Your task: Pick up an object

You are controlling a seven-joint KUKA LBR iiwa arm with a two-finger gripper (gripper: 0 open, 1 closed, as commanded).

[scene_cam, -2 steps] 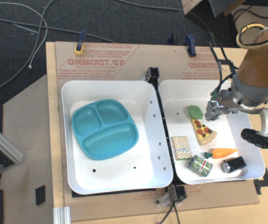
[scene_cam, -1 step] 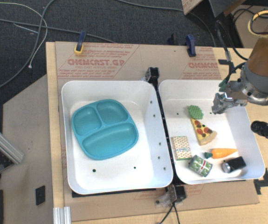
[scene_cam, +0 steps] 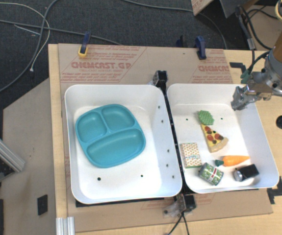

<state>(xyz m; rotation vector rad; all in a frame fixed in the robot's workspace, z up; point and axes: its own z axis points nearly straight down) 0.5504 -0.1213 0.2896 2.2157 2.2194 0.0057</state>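
In the right bin (scene_cam: pixel 266 140): six small items, including one triangular pizza slice (scene_cam: pixel 213 137) and one carrot (scene_cam: pixel 235 160). Left bin (scene_cam: pixel 73 131) holds one smooth teal divided plate (scene_cam: pixel 111 135). Gripper (scene_cam: pixel 241 100) hangs over the right bin's far corner, can't tell its state.

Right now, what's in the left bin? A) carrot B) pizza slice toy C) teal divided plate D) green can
C: the teal divided plate lies alone in the left bin; the pizza slice toy, carrot and green can all lie in the right bin.
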